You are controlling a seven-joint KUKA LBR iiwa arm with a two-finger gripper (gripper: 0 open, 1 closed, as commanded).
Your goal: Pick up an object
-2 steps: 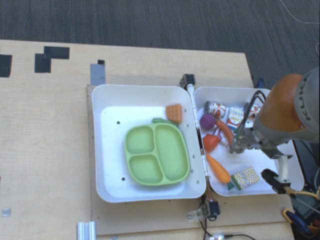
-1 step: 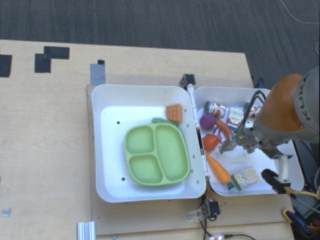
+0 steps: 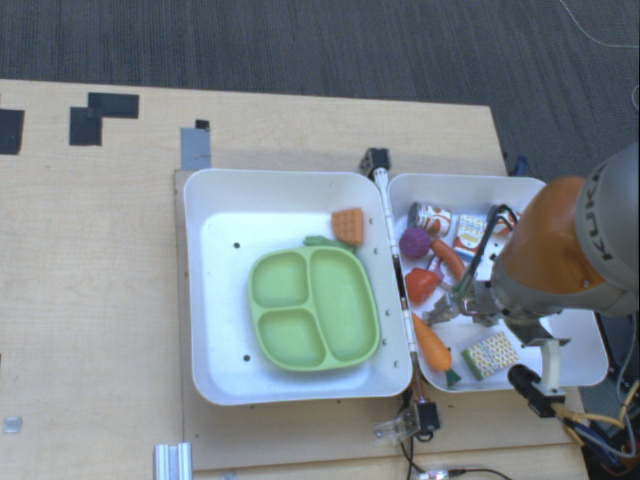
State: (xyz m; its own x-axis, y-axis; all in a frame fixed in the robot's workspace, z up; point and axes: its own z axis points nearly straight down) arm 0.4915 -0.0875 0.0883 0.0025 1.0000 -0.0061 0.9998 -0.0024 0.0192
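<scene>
My gripper (image 3: 441, 313) is low inside the right bin (image 3: 590, 363), reaching in from the right under the orange wrist band. It sits just below a red toy vegetable (image 3: 421, 284) and just above an orange carrot (image 3: 432, 344). Whether it touches either one is unclear. Close by lie a purple round piece (image 3: 415, 241), a second orange carrot (image 3: 448, 258), a small can (image 3: 431, 215), a white and red packet (image 3: 470, 230) and a yellow-green patterned block (image 3: 490, 355). The arm hides the right half of this bin.
The left bin (image 3: 215, 268) holds a green divided plate (image 3: 315, 308) and an orange waffle piece (image 3: 348, 226) at its back right corner. The ridge between the two bins (image 3: 395, 268) runs just left of the gripper.
</scene>
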